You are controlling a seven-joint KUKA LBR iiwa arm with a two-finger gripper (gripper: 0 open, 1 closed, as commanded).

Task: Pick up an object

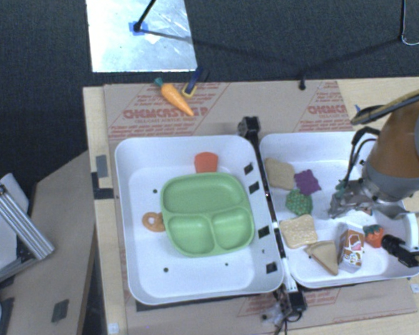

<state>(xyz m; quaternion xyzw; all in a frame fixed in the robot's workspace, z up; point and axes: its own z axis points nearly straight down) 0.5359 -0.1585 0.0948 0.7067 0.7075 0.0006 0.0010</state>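
The gripper (343, 202) was low inside the right bin (322, 142), near its right side, and I could not tell how it was set, because it was too small and dark to make out. Nothing could be seen caught in it. Just below it stood a little carton (351, 250) with a small orange and green toy (374, 236) beside it. To its left lay a purple piece (307, 181), a green bumpy piece (298, 203), and three bread slices (298, 231) spread down the bin. The left bin (137, 204) held a green tray (204, 214), an orange cup (206, 162) above it and a little pretzel (153, 221) at its left. A toy carrot (175, 99) lay on the cardboard behind the bins.
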